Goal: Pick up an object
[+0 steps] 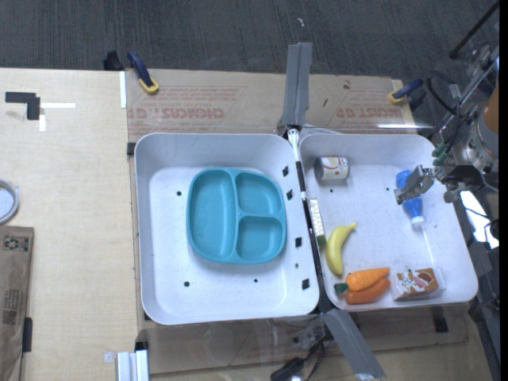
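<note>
Camera view looking down on the left bin (159, 236), holding a teal divided plate (236, 215) lying flat near its middle. Moving across to the right bin (452, 236), carrying everything loose. Spotting the arm (476, 145) leaning in over that bin's right edge, with the gripper (418, 182) hanging above the right side, just inside the rim. Cannot tell how the jaws are standing; too blurred against a blue object (410, 193) lying right beneath them. Finding a carrot (367, 285) resting along the near edge, touching a small printed packet (416, 283) in the near right corner. Seeing a banana (339, 246) curving by the left edge. Catching a small can (332, 168) lying near the far left corner.
</note>
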`<state>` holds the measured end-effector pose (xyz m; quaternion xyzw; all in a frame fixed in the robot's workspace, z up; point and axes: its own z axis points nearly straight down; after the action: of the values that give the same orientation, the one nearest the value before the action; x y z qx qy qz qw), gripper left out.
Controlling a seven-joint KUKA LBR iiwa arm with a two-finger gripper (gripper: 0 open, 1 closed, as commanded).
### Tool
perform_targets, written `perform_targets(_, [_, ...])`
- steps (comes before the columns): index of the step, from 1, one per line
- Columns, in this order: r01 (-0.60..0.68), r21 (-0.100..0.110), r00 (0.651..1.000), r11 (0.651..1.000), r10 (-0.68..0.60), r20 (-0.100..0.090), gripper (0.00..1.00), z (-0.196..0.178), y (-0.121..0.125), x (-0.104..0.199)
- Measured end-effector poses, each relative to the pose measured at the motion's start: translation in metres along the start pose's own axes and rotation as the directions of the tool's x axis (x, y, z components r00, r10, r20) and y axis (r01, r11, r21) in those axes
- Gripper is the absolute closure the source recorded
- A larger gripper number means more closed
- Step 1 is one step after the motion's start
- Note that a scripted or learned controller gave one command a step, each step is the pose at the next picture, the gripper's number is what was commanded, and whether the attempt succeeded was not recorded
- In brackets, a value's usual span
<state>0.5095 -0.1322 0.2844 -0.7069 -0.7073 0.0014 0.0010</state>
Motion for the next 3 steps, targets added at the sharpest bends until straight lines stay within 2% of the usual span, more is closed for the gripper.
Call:
perform_targets(1, [-0.053,0.001,0.999,0.999,0.053,-0.001,0.0,0.109,0.033,-0.059])
perform_targets(2, [-0.198,0.001,0.98,0.98,0.198,-0.017,0.0,0.193,0.074,-0.075])
perform_targets(3, [-0.2,-0.002,0.98,0.98,0.2,-0.008,1.0,0.184,0.073,-0.079])
